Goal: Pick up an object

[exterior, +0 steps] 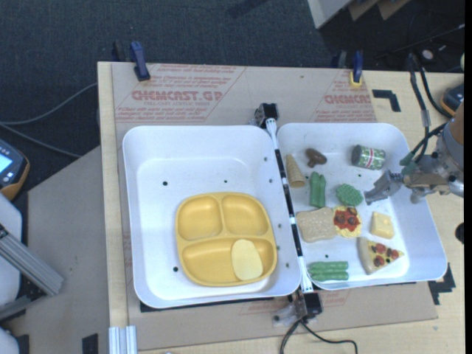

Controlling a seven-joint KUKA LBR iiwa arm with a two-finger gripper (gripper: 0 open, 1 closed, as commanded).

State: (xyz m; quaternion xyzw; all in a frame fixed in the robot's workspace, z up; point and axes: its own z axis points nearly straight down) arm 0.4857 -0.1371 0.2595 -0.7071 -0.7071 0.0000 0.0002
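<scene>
The right white bin (pixel 420 220) holds several toy foods: a green can (pixel 368 155), a brown piece (pixel 316 155), a tan cone (pixel 295 170), a green pickle (pixel 317 189), a green leafy piece (pixel 349 195), a bread slice (pixel 316 226), a red and yellow piece (pixel 346 220), a cheese wedge (pixel 382 225), a pizza slice (pixel 379 255) and green beans (pixel 328 271). My gripper (pixel 383 188) reaches in from the right and hangs over the bin's right side, just right of the leafy piece and above the cheese wedge. I see nothing held in it.
The left white bin (pixel 147 161) holds a yellow divided plate (pixel 199 220) with a pale yellow oval (pixel 247 259) in its front compartment. A black joint (pixel 280 175) runs between the bins. Blue clamps (pixel 139 59) hold the board's back edge.
</scene>
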